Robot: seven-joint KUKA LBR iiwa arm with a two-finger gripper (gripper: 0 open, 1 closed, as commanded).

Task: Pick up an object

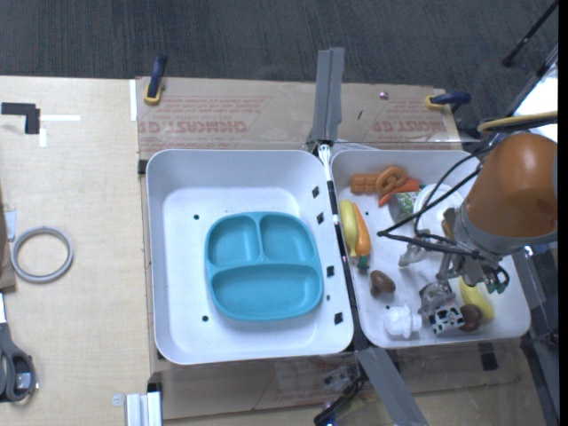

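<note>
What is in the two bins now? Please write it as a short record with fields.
left bin: a blue divided plate
right bin: small toy foods, among them a yellow banana-like piece, an orange piece, a brown piece, a white piece
gripper: low over the right bin's near corner
grasp: cannot tell

You're looking at a wooden bench (80, 176) carrying 2 white bins (169, 238) side by side, a tape roll (40, 254), and scissors (13, 371).
</note>
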